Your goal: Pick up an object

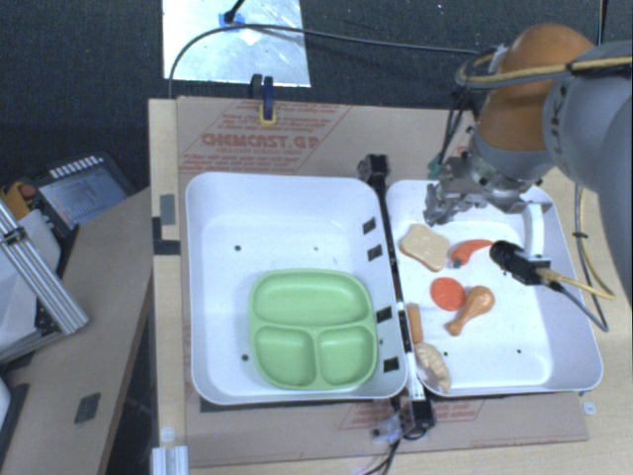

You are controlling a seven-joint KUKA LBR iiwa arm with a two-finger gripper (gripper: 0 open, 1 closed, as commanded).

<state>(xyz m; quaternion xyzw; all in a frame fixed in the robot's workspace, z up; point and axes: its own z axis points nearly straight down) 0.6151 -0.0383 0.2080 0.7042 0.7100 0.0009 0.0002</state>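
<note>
The right bin (564, 354) holds a tan bread slice (424, 247), a curved red-orange pepper (473, 249), a flat red-orange disc (447, 291) and a brown toy drumstick (471, 308). A pale shrimp-like piece (432, 364) and a small orange stick (413, 322) lie along the bin's left wall. My gripper (441, 208) hangs at the bin's far left part, just behind the bread slice. Nothing can be seen held in it.
The left bin (218, 216) bears a green divided plate (312, 327) at its front. A black clip (375, 166) sits at the far end of the wall between the bins. Cardboard (267, 132) lies under both bins.
</note>
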